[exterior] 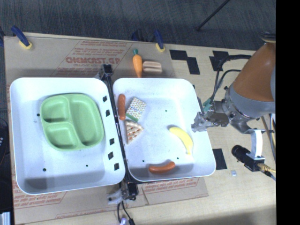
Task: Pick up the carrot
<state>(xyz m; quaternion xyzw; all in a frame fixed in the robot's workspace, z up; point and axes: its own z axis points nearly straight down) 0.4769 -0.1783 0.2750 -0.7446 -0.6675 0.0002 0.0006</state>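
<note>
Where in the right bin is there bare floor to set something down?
In the right bin, bare floor lies between the waffle pieces and the banana, and across the far corner. It is crowded along the divider: hot dog, patterned block.

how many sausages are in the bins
2. One sausage lies lengthwise at the right bin's left wall, beside the wrapped snack. The other sausage lies along the near wall, below the banana. None seem hidden.
</note>
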